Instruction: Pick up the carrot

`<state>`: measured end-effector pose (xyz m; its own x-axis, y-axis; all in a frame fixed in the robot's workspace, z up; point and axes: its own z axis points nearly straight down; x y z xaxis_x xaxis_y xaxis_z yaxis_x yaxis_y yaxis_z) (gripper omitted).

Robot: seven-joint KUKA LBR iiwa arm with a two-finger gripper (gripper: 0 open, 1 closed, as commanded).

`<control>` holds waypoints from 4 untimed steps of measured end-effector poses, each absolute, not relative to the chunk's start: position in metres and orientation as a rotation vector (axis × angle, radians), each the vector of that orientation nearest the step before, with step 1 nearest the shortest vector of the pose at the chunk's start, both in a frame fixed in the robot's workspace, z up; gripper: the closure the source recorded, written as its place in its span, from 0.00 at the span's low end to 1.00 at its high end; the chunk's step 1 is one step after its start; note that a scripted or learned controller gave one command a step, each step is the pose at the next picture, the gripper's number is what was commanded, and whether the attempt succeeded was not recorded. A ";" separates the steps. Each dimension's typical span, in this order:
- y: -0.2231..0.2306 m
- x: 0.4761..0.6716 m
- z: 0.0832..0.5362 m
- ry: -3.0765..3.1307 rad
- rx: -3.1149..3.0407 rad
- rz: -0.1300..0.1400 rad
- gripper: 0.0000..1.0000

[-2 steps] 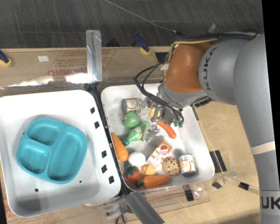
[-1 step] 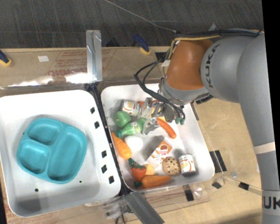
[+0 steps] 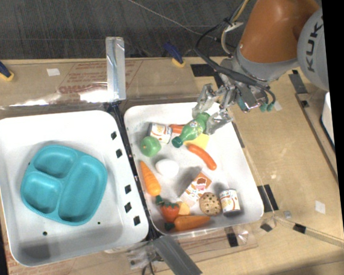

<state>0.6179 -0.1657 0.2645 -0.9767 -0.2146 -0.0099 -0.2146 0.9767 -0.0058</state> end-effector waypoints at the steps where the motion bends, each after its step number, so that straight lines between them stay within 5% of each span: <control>1: -0.158 0.635 0.243 2.991 -0.947 -0.002 1.00; 2: -0.136 0.658 0.253 2.873 -1.260 -0.003 1.00; 3: -0.107 0.606 0.225 2.790 -1.445 0.002 1.00; 4: -0.134 0.639 0.180 2.825 -1.376 0.003 1.00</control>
